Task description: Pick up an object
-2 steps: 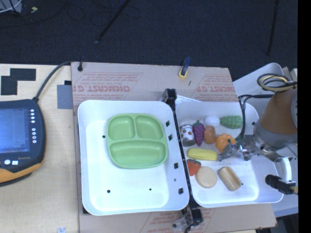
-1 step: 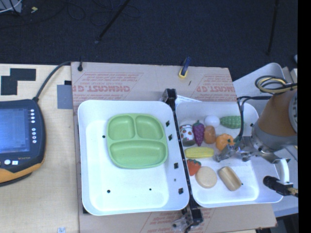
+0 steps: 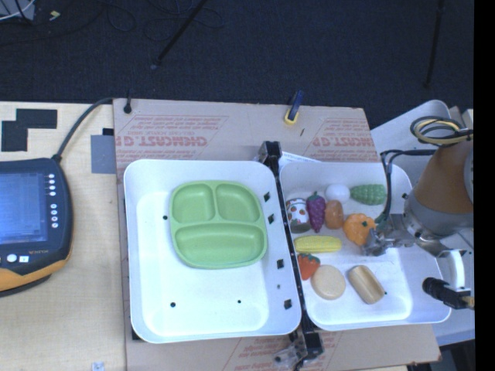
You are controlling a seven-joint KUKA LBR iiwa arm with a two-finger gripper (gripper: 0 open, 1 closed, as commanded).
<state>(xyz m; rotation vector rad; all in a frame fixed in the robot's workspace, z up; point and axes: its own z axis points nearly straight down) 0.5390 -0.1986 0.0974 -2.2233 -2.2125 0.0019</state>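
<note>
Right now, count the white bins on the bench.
2. The left bin holds a green divided plate; the right bin holds toy food, with the gripper at its right side.

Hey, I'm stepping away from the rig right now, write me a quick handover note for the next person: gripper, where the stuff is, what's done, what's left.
Gripper: low in the right bin, beside the orange toy fruit; I cannot tell whether it grips anything.
Right bin contents: purple grapes, green bumpy vegetable, yellow corn, round tan piece, bread roll, plus a few more toy foods.
Left bin: green divided tray.
Done: the arm has reached the toy pile.
Left: nothing is visibly lifted; a pick needs confirming or retrying.
</note>
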